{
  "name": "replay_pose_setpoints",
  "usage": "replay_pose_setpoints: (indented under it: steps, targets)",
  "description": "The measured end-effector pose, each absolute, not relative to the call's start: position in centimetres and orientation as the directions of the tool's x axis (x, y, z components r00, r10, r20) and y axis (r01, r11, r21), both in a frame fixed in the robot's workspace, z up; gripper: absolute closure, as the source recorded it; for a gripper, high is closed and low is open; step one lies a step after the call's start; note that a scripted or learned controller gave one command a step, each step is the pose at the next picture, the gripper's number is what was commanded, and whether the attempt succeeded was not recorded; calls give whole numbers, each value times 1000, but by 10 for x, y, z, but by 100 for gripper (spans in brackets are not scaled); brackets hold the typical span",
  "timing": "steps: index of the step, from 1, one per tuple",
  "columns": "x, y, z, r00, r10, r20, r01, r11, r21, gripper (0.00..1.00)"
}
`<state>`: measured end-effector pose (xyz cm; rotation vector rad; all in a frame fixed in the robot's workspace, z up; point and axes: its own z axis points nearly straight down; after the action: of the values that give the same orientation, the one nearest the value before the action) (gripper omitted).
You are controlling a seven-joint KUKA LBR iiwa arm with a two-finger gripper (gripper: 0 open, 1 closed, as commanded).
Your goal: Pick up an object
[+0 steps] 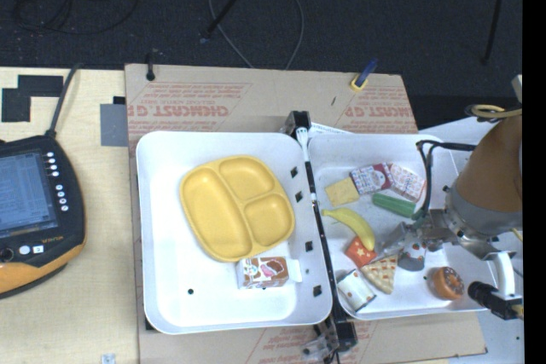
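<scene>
**Gripper low in the right bin, among toy food**

Left bin (162, 286) holds a smooth yellow divided plate (237, 205) and a small printed packet (264, 271). In the right bin (341, 151), a curved banana (354, 224) and pizza wedge (381, 273) lie just left of the gripper (409, 245); whether its fingers are apart I cannot tell. Cardboard underlies both bins.

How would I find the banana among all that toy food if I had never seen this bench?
Start at the right-hand shallow white bin, the one crowded with small items. Look near its left wall, about halfway down: the curved yellow plastic banana lies there, below a pale yellow square block and above a red piece. It is the only long, bent yellow thing.
</scene>
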<state>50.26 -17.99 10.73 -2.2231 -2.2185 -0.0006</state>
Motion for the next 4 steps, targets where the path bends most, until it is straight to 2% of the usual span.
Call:
replay_pose_setpoints:
  steps: [1,2,3,4]
  targets:
    - [543,-77,89,-8,1000,-1,1000,8,3,0]
    - [594,-115,88,-2,1000,-2,1000,2,1,0]
    - [537,-123,88,2,1000,2,1000,-2,-5,0]
    - [539,-124,99,2,1000,2,1000,-2,-1,100]
